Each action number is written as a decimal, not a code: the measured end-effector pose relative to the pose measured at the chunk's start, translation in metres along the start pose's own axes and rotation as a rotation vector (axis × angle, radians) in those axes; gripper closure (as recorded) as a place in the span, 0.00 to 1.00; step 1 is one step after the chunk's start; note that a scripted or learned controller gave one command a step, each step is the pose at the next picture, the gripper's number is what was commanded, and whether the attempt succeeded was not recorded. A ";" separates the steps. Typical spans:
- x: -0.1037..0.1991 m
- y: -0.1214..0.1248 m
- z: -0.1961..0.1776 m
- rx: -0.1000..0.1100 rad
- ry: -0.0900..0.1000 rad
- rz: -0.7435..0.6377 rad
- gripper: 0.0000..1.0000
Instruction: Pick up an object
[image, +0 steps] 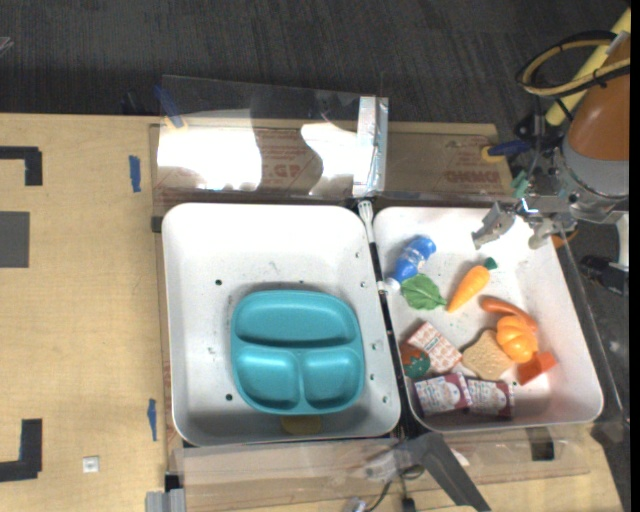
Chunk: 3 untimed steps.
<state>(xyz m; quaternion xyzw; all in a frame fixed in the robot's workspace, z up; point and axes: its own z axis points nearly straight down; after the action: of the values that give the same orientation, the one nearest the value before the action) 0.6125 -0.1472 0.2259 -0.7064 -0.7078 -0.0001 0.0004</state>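
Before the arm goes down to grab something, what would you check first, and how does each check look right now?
1. Gripper carries nothing: ok, nothing sits between its fingers.
2. Fingers spread for a grasp: ok, they look apart.
3. Gripper above the right bin holding the objects: ok, over its upper edge.
4. A target stands free: ok, the carrot lies alone with bare floor around it.
5. Crowding elsewhere: not ok, the packets and cracker touch.
6. Teal tray clear of the path: ok, it lies in the left bin.

Glossy white plastic bins (190, 300), smooth teal plastic tray (297, 349) — matt wooden bench (80, 300), clear shiny panel (270, 145)
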 end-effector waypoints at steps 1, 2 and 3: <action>-0.016 -0.015 0.130 -0.004 -0.001 0.062 0.00; -0.011 -0.052 0.139 -0.005 -0.001 -0.211 0.00; -0.012 -0.050 0.126 -0.012 -0.003 -0.209 1.00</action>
<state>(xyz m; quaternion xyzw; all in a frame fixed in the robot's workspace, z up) 0.5627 -0.1595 0.0995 -0.6286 -0.7777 -0.0035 -0.0051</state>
